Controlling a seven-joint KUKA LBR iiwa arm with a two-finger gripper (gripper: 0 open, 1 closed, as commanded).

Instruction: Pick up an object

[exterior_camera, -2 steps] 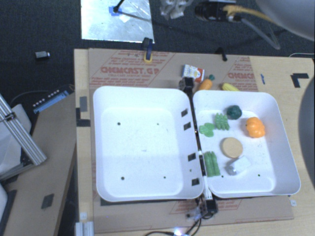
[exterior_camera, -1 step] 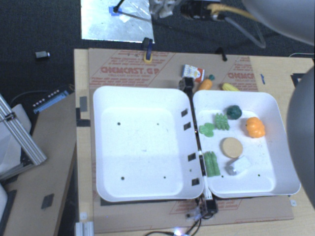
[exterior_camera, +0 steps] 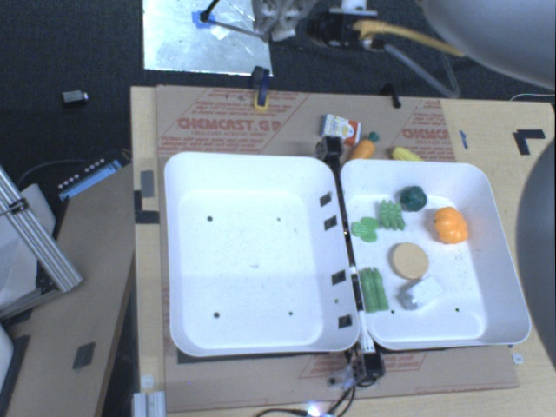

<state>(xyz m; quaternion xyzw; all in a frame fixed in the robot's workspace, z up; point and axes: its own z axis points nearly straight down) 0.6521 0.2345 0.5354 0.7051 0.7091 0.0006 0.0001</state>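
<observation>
The right bin [exterior_camera: 486,302] holds several small items: a dark green lump [exterior_camera: 413,198], an orange fruit shape [exterior_camera: 450,225], a green ridged piece [exterior_camera: 391,214], a flat green leaf shape [exterior_camera: 366,229], a tan disc [exterior_camera: 408,260], a long green bundle [exterior_camera: 373,289] and a grey-white block [exterior_camera: 420,294]. My gripper [exterior_camera: 278,14] hangs high at the top of the view, beyond the bench's far edge and well away from both bins. Nothing is seen in it.
The left bin [exterior_camera: 187,233] sits beside the right one, joined by a black hinge strip [exterior_camera: 347,259]. Behind the bins lie an orange carrot shape [exterior_camera: 362,148], a yellow item [exterior_camera: 404,155] and a small white-red pack [exterior_camera: 339,127]. The grey arm [exterior_camera: 486,11] fills the top right.
</observation>
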